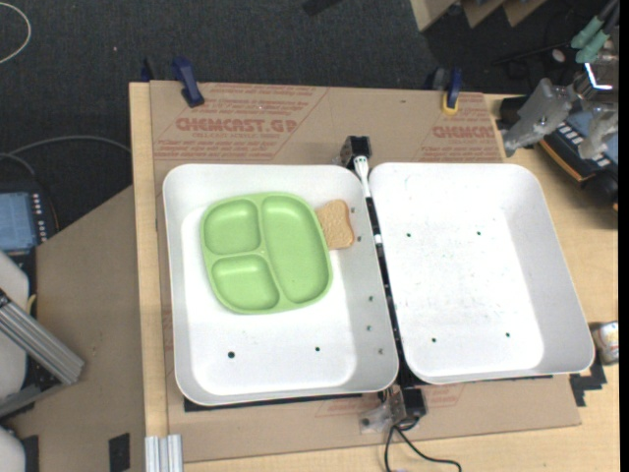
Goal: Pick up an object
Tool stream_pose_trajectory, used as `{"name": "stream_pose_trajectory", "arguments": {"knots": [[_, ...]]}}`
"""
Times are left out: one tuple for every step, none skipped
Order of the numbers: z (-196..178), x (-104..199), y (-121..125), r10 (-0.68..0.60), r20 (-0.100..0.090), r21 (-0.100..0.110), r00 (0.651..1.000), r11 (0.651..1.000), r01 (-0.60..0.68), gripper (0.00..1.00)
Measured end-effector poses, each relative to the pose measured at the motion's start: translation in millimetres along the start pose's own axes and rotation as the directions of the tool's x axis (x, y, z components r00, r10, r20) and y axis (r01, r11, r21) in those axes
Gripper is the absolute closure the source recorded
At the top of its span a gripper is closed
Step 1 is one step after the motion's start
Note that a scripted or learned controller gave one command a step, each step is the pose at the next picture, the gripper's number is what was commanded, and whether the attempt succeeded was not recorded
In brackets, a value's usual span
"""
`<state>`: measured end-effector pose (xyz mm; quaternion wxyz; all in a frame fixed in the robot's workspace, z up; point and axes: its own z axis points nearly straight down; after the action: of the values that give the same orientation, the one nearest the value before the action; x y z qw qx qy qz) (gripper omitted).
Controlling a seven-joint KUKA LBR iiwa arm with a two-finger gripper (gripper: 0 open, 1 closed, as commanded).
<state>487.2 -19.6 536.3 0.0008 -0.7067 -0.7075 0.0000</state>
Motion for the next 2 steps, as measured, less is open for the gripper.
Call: {"name": "stream_pose_trajectory", "arguments": {"knots": [[39,152,-10,-0.016,-0.001,0.006,1.0,1.0,0.016,0.0],[26,143,-7,0.0,0.0,-0.003,1.0,1.0,0.0,1.0]]}}
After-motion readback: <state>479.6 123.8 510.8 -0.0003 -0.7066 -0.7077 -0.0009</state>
